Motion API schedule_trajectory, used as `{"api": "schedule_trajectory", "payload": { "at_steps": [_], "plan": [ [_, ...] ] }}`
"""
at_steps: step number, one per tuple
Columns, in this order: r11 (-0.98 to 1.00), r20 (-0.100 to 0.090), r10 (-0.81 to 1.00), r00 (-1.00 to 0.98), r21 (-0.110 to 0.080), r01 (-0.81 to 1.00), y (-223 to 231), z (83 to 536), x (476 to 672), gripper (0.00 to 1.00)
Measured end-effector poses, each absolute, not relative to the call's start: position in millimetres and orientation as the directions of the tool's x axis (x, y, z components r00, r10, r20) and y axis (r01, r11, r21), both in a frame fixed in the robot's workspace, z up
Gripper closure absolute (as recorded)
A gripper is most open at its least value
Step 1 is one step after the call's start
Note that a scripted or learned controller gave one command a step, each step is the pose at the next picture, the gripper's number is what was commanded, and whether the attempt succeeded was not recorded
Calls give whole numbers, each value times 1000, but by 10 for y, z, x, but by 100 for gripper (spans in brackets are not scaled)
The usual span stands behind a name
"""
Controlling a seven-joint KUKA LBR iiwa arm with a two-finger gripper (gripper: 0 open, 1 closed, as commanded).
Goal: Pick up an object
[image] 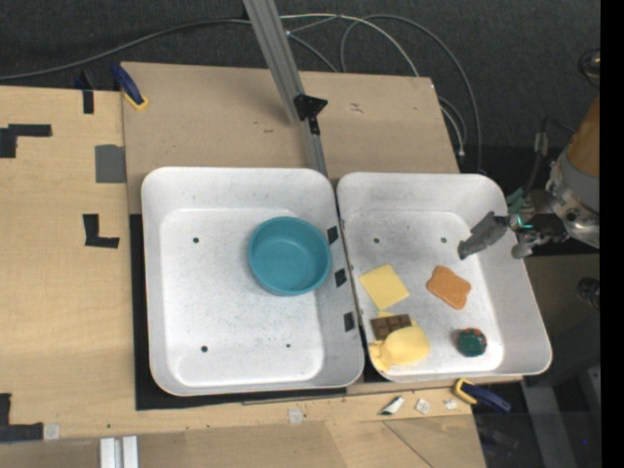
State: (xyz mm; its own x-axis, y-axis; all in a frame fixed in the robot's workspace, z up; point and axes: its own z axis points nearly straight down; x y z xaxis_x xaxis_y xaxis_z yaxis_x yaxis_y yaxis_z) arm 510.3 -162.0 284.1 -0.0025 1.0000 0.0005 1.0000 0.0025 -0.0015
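- Bench: two shallow white bins sit side by side, the left bin (175, 261) and the right bin (507, 330), their inner rims touching.
- Left bin: holds a blue bowl (289, 255), upright, toward the bin's right side.
- Right bin: holds five objects, all lying on the floor. A yellow square sponge (384, 287) lies left of centre. An orange sponge (448, 287) lies to its right, apart from it. A dark brown block (389, 325) sits just below the yellow square, touching a yellow rounded toy (403, 347) at the front edge. A small dark green and red ball (472, 341) rests in the front right corner.
- Gripper (499, 230): positioned over the right bin's right rim, above and to the right of the orange sponge, clear of it. Finger state cannot be determined. Nothing is seen held.
- Arm (585, 174): enters from the right.
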Motion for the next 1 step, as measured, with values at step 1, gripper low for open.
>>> {"api": "schedule_trajectory", "payload": {
  "at_steps": [1],
  "plan": [
    [2,0,1000,-2,-1,1000,-1620,2841,5104,0]
  ]
}}
